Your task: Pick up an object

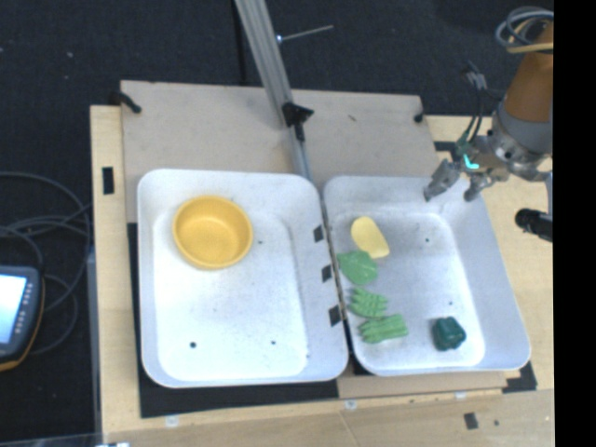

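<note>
The pincer (456, 182) hangs spread and empty over the right bin's (484, 250) far right corner. The yellow piece (370, 237) and green pieces (372, 304) crowd its left wall (a descent there could clip the rim); the dark green block (448, 333) sits alone.

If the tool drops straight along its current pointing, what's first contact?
Probably bare floor of the right bin near its upper-right corner: the tool points down there, with the yellow object off to its side. Depth is unclear.
</note>
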### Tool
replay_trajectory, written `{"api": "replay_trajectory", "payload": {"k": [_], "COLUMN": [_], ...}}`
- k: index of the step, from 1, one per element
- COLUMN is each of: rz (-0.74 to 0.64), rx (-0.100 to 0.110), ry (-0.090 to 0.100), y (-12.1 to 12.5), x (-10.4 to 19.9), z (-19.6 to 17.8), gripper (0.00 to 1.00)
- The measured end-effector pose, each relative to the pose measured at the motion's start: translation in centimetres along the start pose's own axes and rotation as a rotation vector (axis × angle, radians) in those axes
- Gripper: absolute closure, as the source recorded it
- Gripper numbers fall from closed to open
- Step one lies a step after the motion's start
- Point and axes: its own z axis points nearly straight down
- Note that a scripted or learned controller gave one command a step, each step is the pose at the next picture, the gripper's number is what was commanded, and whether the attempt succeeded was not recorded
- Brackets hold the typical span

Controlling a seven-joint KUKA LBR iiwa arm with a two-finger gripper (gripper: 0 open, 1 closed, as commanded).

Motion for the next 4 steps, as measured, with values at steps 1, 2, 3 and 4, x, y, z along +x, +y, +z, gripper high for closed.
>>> {"api": "replay_trajectory", "payload": {"k": [1, 2, 3, 4], "rz": [0.000, 0.000, 0.000, -0.001], "rx": [0.000, 0.006, 0.003, -0.001], "ry": [0.000, 0.001, 0.000, -0.002], "y": [0.0, -0.2, -0.3, -0.2], "x": [0.0, -0.1, -0.1, -0.2], "z": [0.0, 6.3, 10.4, 9.1], "gripper": [0.00, 0.00, 0.00, 1.00]}}
